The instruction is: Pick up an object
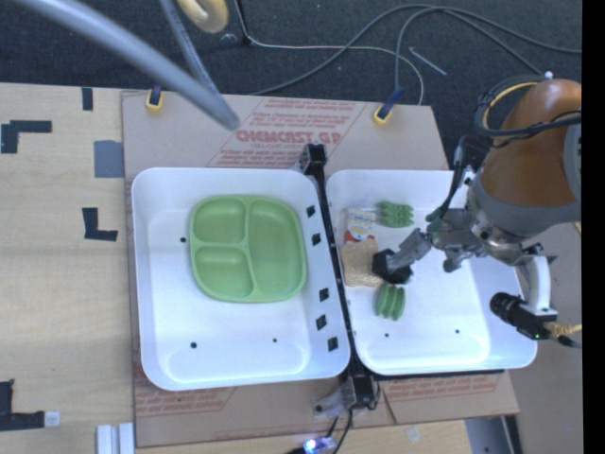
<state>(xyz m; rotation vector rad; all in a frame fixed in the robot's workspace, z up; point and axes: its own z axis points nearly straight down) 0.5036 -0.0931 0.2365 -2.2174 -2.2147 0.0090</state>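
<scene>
Two shallow white bins are seen side by side on the surface (57,253), and the black divider (326,253) between them is taken here as the landmark. Left of the divider, the left bin (156,348) holds a green sectioned plate (249,249), lying flat with three compartments facing up. Right of the divider, in the right bin (463,343), a small cluster of objects is gathered close to the divider: a pale packet with a tan patch (358,244) just beside it, a green ridged piece (396,214) a little farther right and toward the far rim, and a second green ridged piece (388,302) nearer the front.

The arm (529,159) (grey, with its orange band uppermost) reaches in from the side away from the divider. Its gripper (394,267) is lowered into the right bin, between the two green pieces and just right of the pale packet. Whether the gripper is open or closed cannot be told, and nothing can be made out as held by it. A sheet of printed cardboard (284,130) lies under both bins.
</scene>
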